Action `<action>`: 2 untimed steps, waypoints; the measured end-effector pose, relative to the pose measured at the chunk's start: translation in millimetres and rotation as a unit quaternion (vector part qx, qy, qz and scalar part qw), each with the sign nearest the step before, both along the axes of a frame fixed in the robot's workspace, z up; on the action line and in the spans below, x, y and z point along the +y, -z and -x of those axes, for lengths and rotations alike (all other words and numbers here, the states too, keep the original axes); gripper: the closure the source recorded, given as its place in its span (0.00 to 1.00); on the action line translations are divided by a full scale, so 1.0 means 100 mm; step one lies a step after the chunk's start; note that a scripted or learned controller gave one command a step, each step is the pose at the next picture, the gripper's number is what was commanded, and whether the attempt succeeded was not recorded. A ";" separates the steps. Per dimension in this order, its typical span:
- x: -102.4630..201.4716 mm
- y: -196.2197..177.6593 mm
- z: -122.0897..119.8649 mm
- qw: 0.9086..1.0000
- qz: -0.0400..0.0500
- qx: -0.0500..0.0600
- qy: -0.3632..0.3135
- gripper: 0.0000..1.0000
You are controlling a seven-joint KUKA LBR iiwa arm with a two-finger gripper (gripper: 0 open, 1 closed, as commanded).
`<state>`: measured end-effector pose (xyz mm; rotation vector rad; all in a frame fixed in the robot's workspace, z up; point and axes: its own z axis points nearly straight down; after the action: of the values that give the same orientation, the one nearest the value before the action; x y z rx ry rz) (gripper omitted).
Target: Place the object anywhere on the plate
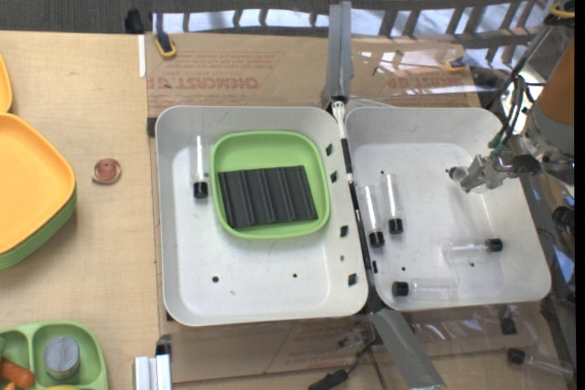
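A green square plate (271, 147) lies in the left bin (256, 288), with a dark grey ribbed block (267, 196) resting on it. A clear tube with a black cap (199, 167) lies just left of the plate. The right bin (430, 137) holds several more capped tubes: two side by side (382, 209) near the divider, one (472, 247) at the right, one (424, 289) at the front edge. My gripper (468, 177) hangs low over the right part of the right bin, above and apart from the right tube. Nothing shows between its tips.
A stack of orange plates (27, 187) and a small red disc (107, 169) sit on the wooden bench at left. A green compartment tray (46, 359) is at the bottom left. A metal rack (457, 14) stands behind the right bin.
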<state>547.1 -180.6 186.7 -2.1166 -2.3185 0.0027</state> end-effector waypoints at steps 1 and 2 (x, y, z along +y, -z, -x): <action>-0.03 -0.02 0.01 0.997 0.000 0.000 -0.079 1.00; -0.27 0.28 0.29 0.990 0.000 -0.001 -0.142 1.00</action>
<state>518.5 -207.7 158.8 -1.7674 -2.5958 0.0007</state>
